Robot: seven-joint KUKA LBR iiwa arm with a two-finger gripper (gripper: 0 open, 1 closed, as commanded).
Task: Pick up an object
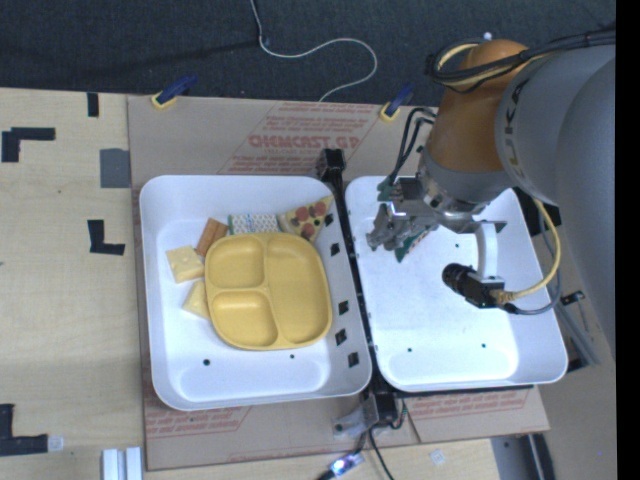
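The grey arm (560, 118) with its orange band (470, 98) comes in from the right and bends down over the right bin (470, 358), whose white floor spreads below and to the right of the gripper (392, 236). The left bin (175, 368) lies just to the gripper's left, across the shared divider. In it, left and slightly below the gripper, a yellow divided plate (268, 290) fills the middle, three compartments facing up. Flat pieces are tucked around the plate's far and left edges: a pale yellow square (184, 263) and a brown strip (211, 235) well to the gripper's left, and a patterned card (308, 217) nearer, just across the divider. The gripper itself hangs low over the upper left part of the right bin, close to the divider. A small dark green thing (405, 249) shows at its tips, but whether the gripper is wide or pinched on it cannot be told.
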